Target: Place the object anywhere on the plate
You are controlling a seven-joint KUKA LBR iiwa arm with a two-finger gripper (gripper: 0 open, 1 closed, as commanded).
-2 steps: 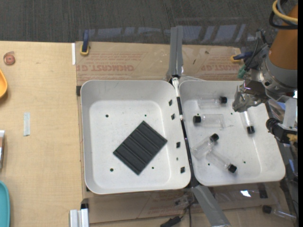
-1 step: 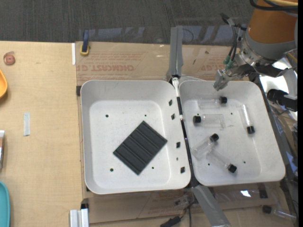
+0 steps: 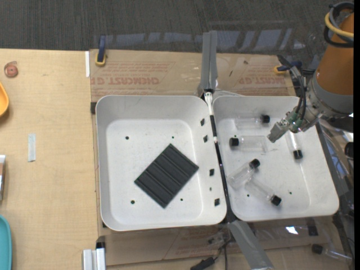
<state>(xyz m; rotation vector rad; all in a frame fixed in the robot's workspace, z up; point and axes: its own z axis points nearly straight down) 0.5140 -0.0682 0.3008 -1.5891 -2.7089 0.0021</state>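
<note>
A dark ribbed rectangular plate [image 3: 166, 175] lies tilted in the middle of the left bin [image 3: 107, 151]. Several clear vials with black caps lie scattered in the right bin [image 3: 320, 201]: one at the back [image 3: 260, 119], one at the left [image 3: 235, 142], one near the middle [image 3: 250, 169], one at the front [image 3: 269, 196] and one at the right [image 3: 296, 148]. My gripper [image 3: 275, 135] hangs over the right bin's back half, pointing down-left, between the back vial and the right one. I see nothing held in it.
A metal divider [image 3: 209, 66] runs between the bins at the back. Cardboard [image 3: 146, 75] lies under both bins. A wooden bench [image 3: 45, 151] stretches to the left, with small items along its left edge.
</note>
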